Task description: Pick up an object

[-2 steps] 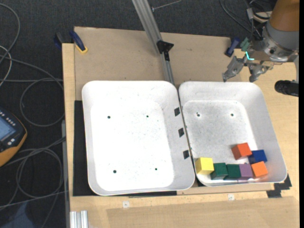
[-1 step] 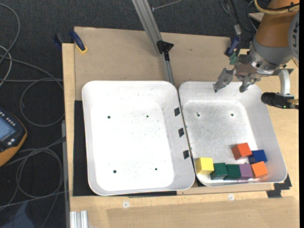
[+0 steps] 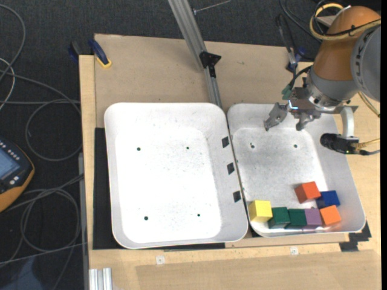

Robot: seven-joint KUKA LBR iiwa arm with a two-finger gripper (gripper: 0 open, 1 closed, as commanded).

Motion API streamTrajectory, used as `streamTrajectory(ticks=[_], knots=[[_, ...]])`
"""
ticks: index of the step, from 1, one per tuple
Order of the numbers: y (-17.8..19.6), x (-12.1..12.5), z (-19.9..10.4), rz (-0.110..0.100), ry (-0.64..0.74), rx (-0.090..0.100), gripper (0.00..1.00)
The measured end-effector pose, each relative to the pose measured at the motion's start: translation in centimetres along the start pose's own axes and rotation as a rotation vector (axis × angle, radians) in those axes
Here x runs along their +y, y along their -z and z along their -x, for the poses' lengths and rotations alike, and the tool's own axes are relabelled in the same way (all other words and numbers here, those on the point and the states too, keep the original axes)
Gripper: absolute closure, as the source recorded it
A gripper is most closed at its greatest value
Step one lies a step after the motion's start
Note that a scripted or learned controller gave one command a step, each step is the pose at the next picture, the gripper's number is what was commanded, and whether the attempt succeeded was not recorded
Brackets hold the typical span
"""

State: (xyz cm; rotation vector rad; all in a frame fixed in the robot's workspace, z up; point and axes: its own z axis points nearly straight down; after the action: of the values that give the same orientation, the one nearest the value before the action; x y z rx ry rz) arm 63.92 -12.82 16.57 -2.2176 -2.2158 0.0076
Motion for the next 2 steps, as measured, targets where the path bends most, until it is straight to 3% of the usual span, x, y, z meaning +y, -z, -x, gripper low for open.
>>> streamTrajectory(ticks=[1, 2], knots=[[-4.5, -0.1, -0.7, 0.001, 0.001, 0.0, 0.0], [-3.0, 0.1, -0.7, 0.01, 0.001, 0.0, 1.0]])
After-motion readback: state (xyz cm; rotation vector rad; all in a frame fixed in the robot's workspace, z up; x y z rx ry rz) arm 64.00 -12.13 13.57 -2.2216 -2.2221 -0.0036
